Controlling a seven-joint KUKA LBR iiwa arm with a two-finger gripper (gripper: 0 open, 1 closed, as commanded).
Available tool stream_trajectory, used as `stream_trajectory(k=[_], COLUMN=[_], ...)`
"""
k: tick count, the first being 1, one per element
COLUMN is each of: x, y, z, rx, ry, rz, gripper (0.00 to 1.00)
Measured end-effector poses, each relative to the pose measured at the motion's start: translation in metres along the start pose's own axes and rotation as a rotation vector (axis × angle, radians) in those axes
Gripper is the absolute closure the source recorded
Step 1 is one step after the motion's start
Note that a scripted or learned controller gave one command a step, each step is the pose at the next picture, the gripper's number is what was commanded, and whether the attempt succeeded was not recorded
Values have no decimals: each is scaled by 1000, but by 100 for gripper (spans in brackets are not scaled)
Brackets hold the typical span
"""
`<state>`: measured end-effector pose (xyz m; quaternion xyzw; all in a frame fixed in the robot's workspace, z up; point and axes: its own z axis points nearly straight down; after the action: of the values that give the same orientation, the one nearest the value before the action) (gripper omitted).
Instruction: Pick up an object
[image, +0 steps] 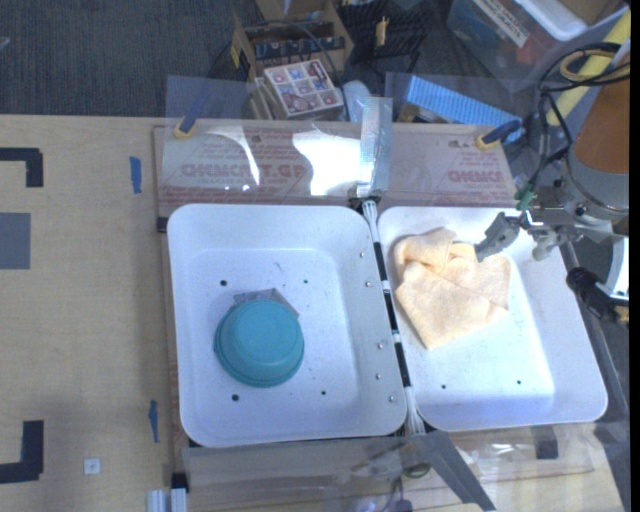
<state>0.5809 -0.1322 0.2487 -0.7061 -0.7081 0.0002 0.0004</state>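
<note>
**Picking the cloth from the right bin**

The gripper (497, 240) hangs over the upper right part of the right bin (560, 390), with its tip at the top right edge of the yellow cloth (450, 288). One grey finger is visible, slanting down toward the cloth; whether the fingers are spread or pressed together cannot be told from this angle, and nothing is seen pinched between them.

Procedure for the step in hand, judged from the present layout:

1. Aim for a raised fold, not a flat area. The bunched upper part of the cloth, just beside the tip, offers the most material to pinch.
2. Descend straight down until the fingers press into the fabric, then close. A shallow descent probably catches only a thin layer, which can slip out on lifting.
3. Lift slowly. The cloth is limp and will hang and unfold, so raise it high enough for the trailing edge to leave the bin floor.
4. Keep away from the divider between the bins, which the cloth's left edge nearly touches.

The cloth is pale yellow, soft and crumpled, lying in loose overlapping folds in the upper left half of the right bin. Its lower end tapers toward the bin's middle.

The left bin (200, 240) holds a teal bowl (259, 343), upside down, well apart from the gripper
</note>
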Motion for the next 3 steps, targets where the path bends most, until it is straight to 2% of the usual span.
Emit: stream_trajectory(k=[1, 2, 3], x=[23, -15, 26], y=[33, 72, 87], z=[23, 146, 156], rx=[-5, -5, -3], ry=[-2, -2, -8], rz=[-118, -228, -402], gripper=[0, 0, 0])
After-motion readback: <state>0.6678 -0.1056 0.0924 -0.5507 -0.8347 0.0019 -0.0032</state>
